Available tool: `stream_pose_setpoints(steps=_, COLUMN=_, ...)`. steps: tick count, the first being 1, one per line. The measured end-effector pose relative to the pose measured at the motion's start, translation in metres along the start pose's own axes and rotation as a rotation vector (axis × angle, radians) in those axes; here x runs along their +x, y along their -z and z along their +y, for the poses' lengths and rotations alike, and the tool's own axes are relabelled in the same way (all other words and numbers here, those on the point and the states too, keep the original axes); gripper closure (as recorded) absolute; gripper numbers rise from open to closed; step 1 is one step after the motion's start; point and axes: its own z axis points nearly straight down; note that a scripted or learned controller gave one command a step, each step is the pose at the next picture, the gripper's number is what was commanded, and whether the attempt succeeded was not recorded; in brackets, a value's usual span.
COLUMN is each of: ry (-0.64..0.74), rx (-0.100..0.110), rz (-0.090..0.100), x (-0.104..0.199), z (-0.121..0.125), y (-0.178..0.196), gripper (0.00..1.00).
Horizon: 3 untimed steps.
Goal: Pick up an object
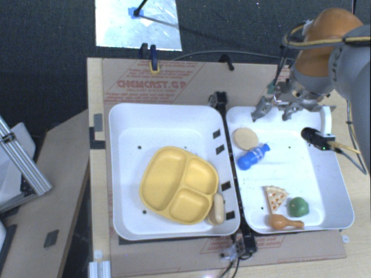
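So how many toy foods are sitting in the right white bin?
5. A tan round cookie and a blue plastic bottle sit near the divider; an orange pizza slice, a green round vegetable and a brown drumstick lie along the front edge.

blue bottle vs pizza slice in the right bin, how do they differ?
Colour: the blue bottle is solid blue with a lighter cap end; the pizza slice is tan with red dots.
Shape: the bottle is a rounded cylinder lying on its side, tilted; the slice is a flat wedge.
Place: the bottle lies by the central divider, next to a tan disc; the slice lies nearer the front, beside a green ball.
Shared: both rest in the right bin, untouched by the claw.
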Motion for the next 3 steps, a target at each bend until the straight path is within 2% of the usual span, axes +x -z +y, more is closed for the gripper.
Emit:
stream_pose_setpoints(steps=1, ry=-0.002, rx=-0.001, rz=0.000, x=0.001, z=-0.002, y=-0.061, gripper=0.00)
stream_pose_setpoints(steps=2, ry=-0.002, rx=-0.007, rz=-0.001, x=0.000, z=-0.001, y=-0.047, gripper=1.00)
stream_pose_setpoints(steps=3, ry=0.000, rx=-0.008, rz=0.000, x=0.002, z=-0.001, y=-0.003, gripper=1.00)
